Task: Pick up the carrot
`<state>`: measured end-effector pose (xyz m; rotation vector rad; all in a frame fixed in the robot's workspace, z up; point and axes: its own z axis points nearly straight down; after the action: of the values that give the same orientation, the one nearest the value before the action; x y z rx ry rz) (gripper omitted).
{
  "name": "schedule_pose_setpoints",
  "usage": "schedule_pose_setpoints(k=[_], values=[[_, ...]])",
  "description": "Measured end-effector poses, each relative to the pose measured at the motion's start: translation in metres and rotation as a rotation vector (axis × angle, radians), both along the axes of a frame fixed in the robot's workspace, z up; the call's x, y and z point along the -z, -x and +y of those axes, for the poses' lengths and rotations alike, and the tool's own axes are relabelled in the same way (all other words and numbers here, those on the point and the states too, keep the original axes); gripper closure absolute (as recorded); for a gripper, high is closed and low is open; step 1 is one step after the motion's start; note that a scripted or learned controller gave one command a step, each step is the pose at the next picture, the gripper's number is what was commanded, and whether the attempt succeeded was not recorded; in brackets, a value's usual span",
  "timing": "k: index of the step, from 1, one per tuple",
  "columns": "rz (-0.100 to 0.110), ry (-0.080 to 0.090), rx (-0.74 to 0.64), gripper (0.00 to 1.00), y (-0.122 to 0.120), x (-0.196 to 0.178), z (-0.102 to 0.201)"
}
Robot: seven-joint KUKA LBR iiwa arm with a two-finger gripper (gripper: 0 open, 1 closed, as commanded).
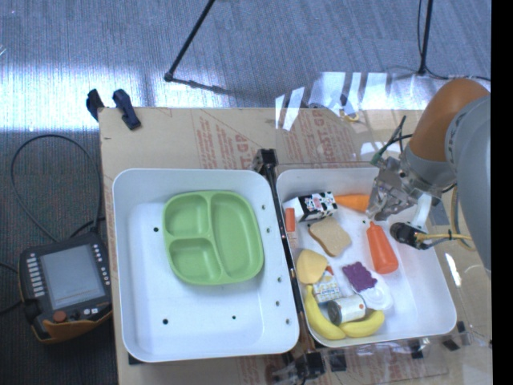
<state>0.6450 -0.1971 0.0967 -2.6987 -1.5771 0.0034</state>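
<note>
Gripper (383, 207) over right bin (443, 295) near far edge, at carrot (353, 202) tip; finger gap unclear, hold cannot be told.

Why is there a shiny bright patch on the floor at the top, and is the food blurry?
In the camera view, light glares off the floor at the upper left, and the crinkled foil behind the bins flashes white too. The food is fairly sharp: the carrot and banana have clear edges. The gripper looks a bit soft.
</note>
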Motion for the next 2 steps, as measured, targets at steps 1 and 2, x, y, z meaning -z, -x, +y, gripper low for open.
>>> schedule_pose_setpoints(k=[1, 2], values=[[0.0, 0.005, -0.104, 1.0, 0.108, 0.0115, 0.0495], [-0.003, 0.007, -0.102, 0.0, 0.107, 0.0106, 0.0482]])
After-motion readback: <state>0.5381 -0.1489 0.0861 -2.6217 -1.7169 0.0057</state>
